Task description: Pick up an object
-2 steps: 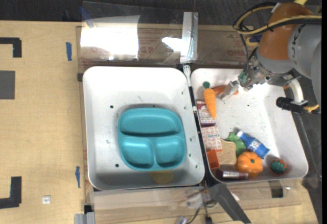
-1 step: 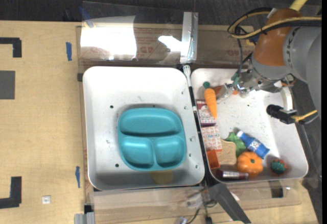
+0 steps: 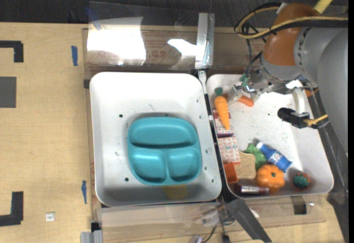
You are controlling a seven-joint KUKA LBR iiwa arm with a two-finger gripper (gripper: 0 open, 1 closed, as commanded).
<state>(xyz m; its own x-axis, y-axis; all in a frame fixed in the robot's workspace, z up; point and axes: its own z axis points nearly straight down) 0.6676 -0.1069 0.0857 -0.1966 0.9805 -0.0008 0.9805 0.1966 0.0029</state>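
**Claw over the far end of the right bin**

A small orange-red piece (image 3: 246,101) lies at the far left of the right bin (image 3: 318,150), just under my claw (image 3: 250,88); I cannot tell its state. A carrot (image 3: 222,110) lies just left. The teal tray (image 3: 164,149) sits in the left bin (image 3: 110,98).

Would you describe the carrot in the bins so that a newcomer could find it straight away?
Start with the right bin, the one crowded with small items beside the bin holding the teal divided plate. Along its left wall, near the far end, lies the carrot: a long orange cone with a green top. The round orange pumpkin sits at the near end instead.
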